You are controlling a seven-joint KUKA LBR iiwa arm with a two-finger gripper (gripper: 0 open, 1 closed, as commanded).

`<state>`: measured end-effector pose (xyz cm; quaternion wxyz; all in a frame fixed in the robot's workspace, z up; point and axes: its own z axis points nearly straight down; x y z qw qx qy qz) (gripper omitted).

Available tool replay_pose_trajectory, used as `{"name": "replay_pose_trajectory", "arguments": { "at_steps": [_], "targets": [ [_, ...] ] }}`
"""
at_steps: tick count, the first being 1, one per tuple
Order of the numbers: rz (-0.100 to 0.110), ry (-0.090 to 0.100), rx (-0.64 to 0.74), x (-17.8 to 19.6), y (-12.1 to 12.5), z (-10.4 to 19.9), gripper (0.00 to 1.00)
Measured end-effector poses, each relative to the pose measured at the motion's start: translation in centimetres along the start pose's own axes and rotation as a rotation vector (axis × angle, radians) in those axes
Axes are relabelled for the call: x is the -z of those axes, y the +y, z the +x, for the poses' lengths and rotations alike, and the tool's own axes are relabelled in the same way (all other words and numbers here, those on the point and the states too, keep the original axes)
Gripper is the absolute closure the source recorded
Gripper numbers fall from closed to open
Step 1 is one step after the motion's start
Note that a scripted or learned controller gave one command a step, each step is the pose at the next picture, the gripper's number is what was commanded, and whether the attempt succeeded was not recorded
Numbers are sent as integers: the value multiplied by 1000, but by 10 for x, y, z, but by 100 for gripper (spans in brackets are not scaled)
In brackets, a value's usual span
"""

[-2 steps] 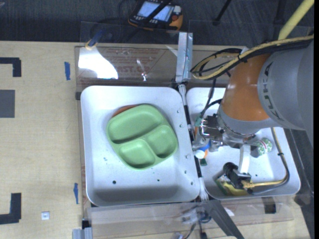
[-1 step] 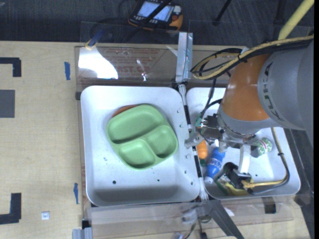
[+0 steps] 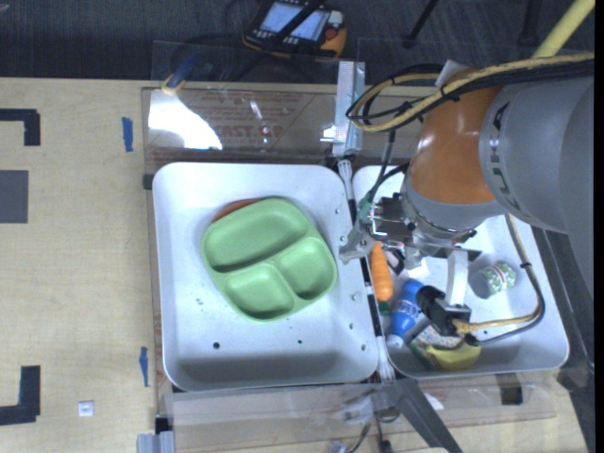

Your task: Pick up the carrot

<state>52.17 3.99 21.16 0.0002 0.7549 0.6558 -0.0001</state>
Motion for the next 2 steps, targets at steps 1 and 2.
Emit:
{"name": "replay_pose_trajectory", "arguments": {
  "at_steps": [1, 2],
  "targets": [
    [3, 1, 68, -28, 21, -65, 0],
    [4, 1, 97, -28, -14, -25, 0]
  ]
}}
